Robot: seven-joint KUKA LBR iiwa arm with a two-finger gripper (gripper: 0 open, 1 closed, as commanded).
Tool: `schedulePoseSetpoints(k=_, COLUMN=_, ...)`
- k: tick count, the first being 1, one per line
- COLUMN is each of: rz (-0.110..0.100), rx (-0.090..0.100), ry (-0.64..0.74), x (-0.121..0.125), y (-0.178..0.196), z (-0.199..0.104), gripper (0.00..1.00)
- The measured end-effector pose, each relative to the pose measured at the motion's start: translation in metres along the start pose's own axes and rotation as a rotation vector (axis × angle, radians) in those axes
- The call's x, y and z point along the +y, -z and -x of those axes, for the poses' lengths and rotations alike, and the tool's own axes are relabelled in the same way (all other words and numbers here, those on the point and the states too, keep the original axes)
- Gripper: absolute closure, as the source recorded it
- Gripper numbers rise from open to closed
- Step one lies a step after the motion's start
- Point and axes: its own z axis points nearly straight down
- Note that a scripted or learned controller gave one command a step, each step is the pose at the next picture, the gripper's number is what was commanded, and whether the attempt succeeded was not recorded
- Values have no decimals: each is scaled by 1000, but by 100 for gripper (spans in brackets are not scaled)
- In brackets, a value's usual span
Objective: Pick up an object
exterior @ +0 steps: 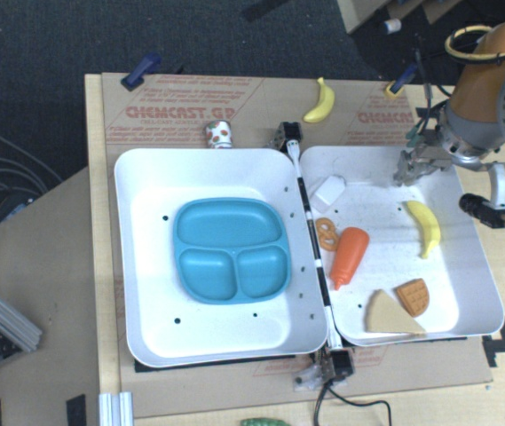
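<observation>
Your jaws cannot be read from this slanted view: the gripper [409, 167] hangs at the upper right part of the right bin [476, 273], its tip small and dark against the white floor, and you cannot tell how wide it stands or whether anything sits in it. Nothing shows between the fingers. The nearest thing to it is the yellow banana [424, 226], which lies on the bin floor just below and slightly right of the gripper, apart from it, curved with its ends pointing up-left and down. Left of the banana, well apart, you have the orange carrot [349, 256] lying tilted, its thin end toward the bin's near side, and touching or just beside its upper left is a small pretzel [327, 232]. Above those sits a white block [327, 191] near the divider. Toward the near edge lie a brown bread piece [413, 296] and, just left of it, a pale wedge [387, 315]. The left bin [145, 318] holds a blue divided plate [231, 248] with three compartments. Outside the bins, on the board [181, 105], a second banana [319, 103] rests beyond the far rims, and a small spotted cup [219, 133] stands further left.
</observation>
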Motion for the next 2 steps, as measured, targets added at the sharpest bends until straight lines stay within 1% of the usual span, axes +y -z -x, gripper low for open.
schedulePoseSetpoints(k=1, rz=-1, rx=0, ry=0, x=0, y=0, z=0, gripper=0)
schedulePoseSetpoints(k=2, rz=-9, rx=11, ry=2, x=-1, y=-20, z=11, gripper=0)
